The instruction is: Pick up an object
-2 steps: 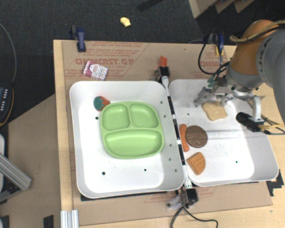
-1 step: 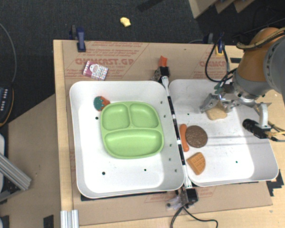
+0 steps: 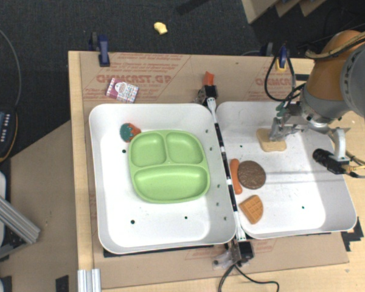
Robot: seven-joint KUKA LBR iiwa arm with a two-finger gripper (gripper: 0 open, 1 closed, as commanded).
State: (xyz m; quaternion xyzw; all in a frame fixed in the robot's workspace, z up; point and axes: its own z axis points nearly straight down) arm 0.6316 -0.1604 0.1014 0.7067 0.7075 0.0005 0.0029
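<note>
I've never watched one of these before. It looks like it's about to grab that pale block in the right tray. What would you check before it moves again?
1. Hand is over the pale block in the right tray: ok.
2. Fingers on both sides of the block: cannot tell.
3. Block lying flat on the tray floor: ok.
4. Space around the block, with the brown disc, orange stick and waffle piece lying apart from it: ok.
5. Block away from the tray wall: ok.
6. Block already lifted: not ok, it rests on the tray.
</note>
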